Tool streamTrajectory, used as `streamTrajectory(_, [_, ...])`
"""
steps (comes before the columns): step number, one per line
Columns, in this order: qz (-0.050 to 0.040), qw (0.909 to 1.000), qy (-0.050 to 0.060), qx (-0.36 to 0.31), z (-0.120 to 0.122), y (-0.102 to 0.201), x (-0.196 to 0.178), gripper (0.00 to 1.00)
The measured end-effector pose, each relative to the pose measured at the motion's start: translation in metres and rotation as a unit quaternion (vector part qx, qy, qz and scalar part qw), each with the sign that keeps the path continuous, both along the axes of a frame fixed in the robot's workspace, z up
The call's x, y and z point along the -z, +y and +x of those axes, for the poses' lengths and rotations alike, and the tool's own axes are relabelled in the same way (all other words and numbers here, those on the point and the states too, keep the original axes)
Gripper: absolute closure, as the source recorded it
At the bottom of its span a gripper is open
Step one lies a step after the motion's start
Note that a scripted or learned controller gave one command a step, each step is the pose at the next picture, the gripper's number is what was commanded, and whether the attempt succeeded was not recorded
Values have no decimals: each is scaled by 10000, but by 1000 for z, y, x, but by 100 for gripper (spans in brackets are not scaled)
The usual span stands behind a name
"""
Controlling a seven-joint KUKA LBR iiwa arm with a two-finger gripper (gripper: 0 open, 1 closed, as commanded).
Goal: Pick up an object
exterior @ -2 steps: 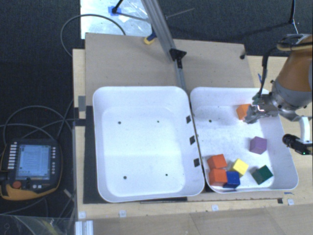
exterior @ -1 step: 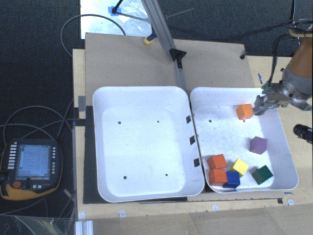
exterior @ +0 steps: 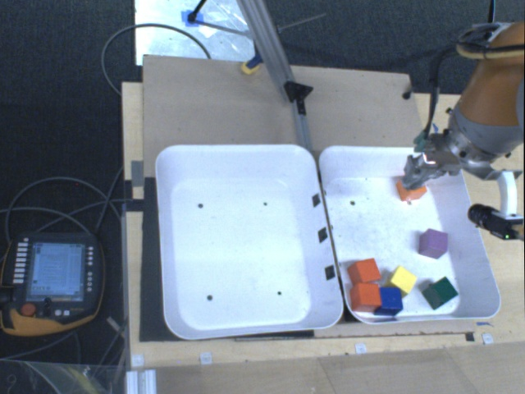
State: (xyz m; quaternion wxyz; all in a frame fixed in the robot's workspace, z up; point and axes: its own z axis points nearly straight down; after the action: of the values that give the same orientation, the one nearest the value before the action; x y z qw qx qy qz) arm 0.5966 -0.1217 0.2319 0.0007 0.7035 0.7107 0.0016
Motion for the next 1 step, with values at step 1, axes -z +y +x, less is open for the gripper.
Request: streamTrajectory(1, [4,10000,14,-2,-6,55,7,100])
